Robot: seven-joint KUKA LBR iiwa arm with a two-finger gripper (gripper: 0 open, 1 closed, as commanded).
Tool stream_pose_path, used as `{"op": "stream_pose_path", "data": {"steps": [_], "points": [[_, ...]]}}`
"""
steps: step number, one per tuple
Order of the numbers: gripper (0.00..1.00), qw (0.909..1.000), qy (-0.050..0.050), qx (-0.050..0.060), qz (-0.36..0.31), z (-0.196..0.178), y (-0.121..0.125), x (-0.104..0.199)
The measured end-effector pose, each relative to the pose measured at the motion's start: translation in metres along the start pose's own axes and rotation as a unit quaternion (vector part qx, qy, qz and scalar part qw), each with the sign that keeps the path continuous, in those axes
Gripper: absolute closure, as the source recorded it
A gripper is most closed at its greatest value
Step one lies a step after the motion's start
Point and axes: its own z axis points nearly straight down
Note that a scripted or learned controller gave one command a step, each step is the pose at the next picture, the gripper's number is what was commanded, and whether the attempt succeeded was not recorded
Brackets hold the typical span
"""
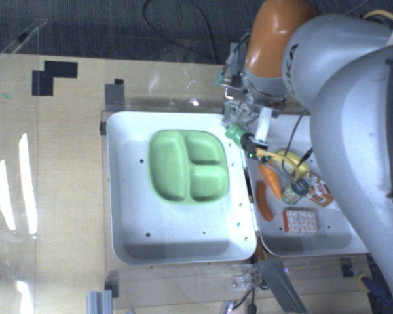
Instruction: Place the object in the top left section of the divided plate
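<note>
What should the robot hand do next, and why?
Probably slide left, over the green divided plate. The gripper sits above the wall between the two white bins, with something small and green at its tip; whether it is gripped is unclear. The plate's top left section looks bare, so the goal lies to the left.

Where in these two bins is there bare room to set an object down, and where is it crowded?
Free: the left bin floor around the green divided plate, widest along its near edge, and the plate's three sections. Crowded: the right bin, holding a carrot, banana, sausage and packets.
</note>
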Motion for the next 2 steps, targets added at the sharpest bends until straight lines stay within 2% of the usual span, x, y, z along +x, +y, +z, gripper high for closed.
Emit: {"op": "stream_pose_path", "data": {"steps": [1, 2], "points": [[1.0, 0.9919, 0.0, 0.0, -0.127, 0.0004, 0.0033, -0.0052], [1.0, 0.9866, 0.0, 0.0, -0.163, 0.0001, 0.005, -0.0111]]}}
